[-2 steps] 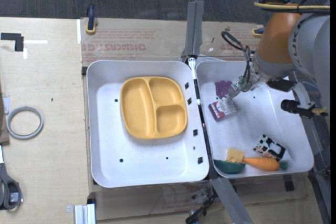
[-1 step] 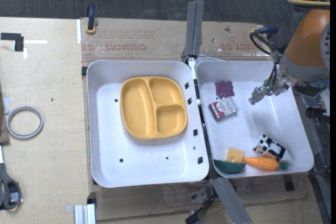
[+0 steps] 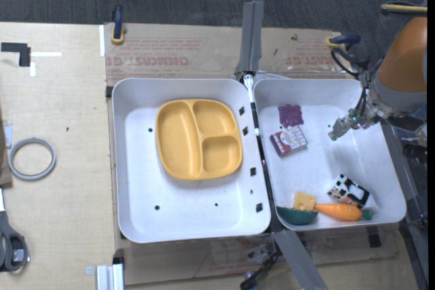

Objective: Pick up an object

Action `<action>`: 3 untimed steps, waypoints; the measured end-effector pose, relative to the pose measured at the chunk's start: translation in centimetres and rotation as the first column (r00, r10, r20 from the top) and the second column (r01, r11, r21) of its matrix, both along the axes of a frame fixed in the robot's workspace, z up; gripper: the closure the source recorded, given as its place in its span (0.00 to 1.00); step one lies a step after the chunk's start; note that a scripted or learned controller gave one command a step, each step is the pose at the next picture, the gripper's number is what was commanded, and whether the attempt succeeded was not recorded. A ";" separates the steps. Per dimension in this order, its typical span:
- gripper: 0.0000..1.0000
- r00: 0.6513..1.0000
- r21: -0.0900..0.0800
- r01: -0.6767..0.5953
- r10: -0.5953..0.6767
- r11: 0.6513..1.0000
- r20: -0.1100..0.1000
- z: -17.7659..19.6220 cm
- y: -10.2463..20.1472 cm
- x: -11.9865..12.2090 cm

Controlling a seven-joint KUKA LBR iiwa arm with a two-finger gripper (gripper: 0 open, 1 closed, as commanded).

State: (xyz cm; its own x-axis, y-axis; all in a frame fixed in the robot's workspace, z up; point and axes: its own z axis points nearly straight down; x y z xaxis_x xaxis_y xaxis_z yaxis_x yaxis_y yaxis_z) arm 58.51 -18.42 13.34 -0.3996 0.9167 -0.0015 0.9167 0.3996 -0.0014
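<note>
Gripper (image 3: 340,127) is hung over right bin (image 3: 380,166) near its right edge, nothing held; finger opening cannot be told. Carrot (image 3: 338,212) is left at front edge.

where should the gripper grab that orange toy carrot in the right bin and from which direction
Judging by its pose, grip the orange toy carrot across its thick middle, coming straight down. It lies flat and lengthwise near the front wall of the right white bin, with the teal bowl at its blunt end, so keep to mid-body.
</note>
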 end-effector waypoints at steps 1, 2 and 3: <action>0.00 1.000 0.000 -0.001 0.001 1.000 0.000 0.0 0.1 0.0; 0.00 0.979 0.000 0.204 -0.204 0.979 0.000 -4.2 5.9 6.0; 0.00 0.996 0.001 -0.089 0.089 0.996 0.001 -4.2 8.1 3.4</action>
